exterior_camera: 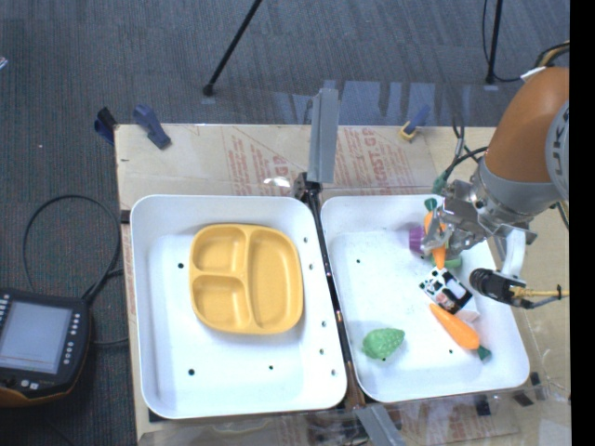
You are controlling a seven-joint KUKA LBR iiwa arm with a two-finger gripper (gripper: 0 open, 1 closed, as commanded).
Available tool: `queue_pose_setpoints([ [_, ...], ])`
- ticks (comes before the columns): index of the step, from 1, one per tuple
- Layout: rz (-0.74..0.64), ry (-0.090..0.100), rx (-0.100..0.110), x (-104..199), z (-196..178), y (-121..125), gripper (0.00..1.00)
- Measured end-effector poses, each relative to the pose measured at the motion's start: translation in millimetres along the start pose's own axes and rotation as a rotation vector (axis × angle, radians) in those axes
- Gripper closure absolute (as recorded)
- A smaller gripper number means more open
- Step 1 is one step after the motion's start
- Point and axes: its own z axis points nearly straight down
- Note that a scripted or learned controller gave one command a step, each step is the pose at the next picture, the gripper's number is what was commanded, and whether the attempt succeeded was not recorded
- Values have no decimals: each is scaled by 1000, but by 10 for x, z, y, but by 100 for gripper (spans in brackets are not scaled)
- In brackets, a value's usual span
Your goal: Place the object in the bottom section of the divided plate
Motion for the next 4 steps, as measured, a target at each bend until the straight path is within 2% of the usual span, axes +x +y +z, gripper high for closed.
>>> queue_pose_setpoints([
  [1, 60, 2, -6, 75, -376, 34, 100],
  [2, 59, 1, -4, 76, -363, 30, 0],
  [3, 341, 1, 2, -331, 264, -316, 0],
  [4, 341, 2, 7, -334, 180, -313, 100],
])
